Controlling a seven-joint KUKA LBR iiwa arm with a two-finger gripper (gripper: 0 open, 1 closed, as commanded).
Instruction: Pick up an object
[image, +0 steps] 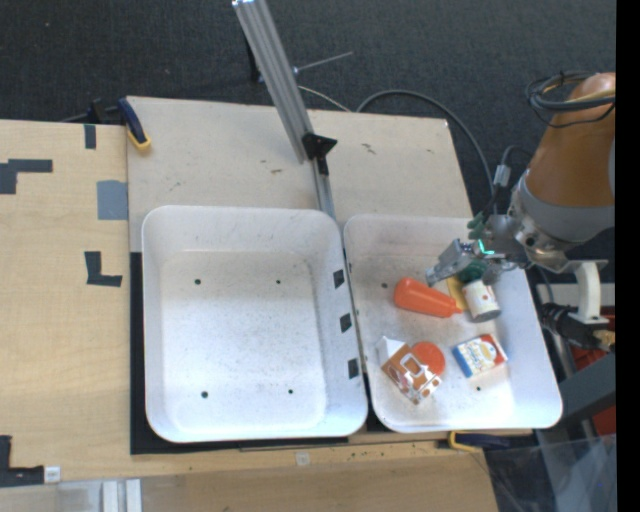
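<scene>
A pale wooden bench (60, 300) carries two shallow white bins side by side, with dark carpet beyond its far edge and a slanted metal rail (285, 85) crossing the far side. At the far left corner lies a blue and yellow clamp (133, 122), and a few grey tape marks sit on the left part of the bench.

The left bin (240, 225) holds nothing to pick. The right bin (400, 235) holds the candidates, five by my count, though two are crowded together.

Going left to right in that bin: a small orange and white printed packet (408, 376) with an orange round piece (429, 355) touching its far side. Farther back lies one orange carrot-shaped toy (424, 299), pointing right. Just right of it are a thin yellow piece (457, 294) and one small white bottle (481, 302) with a dark cap. Nearest the right rim lies one blue and white carton (478, 356).

The gripper (462, 262) hangs over the far right of this bin, just above the bottle and the carrot's tip; whether it is released or clenched I cannot tell, and nothing shows in its grasp.

The carrot looks like the best target: probably light, stiff plastic, somewhat slippery and tapered, so I would take it across its thick left end. The carton is likely light and may crush.
</scene>
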